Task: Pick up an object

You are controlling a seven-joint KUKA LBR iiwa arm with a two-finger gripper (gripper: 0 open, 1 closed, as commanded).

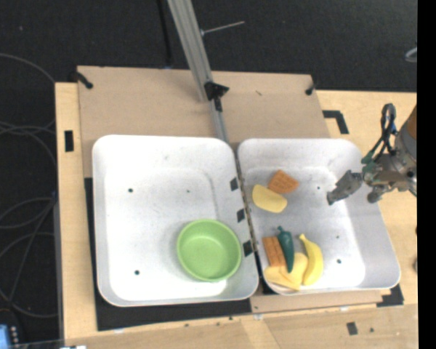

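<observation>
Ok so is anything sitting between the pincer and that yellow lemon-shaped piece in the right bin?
Nothing visible does. The pincer hovers at the right bin's right side, and bare white floor lies between it and the yellow piece. The orange piece lies beside the yellow one, just behind it, off that line.

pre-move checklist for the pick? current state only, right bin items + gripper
1. Gripper over the right bin, at its right side: ok.
2. Nothing between the fingers: ok, none of the items is in the gripper.
3. Finger opening: cannot tell, too small and blurred.
4. Isolated targets available: ok. The yellow lemon-shaped piece and the orange piece lie near the bin's left wall, touching or nearly touching each other.
5. Front cluster separable: not ok. Banana, green pepper and orange carrot-like piece are packed together.
6. Green bowl in the left bin, out of the path: ok.
</observation>
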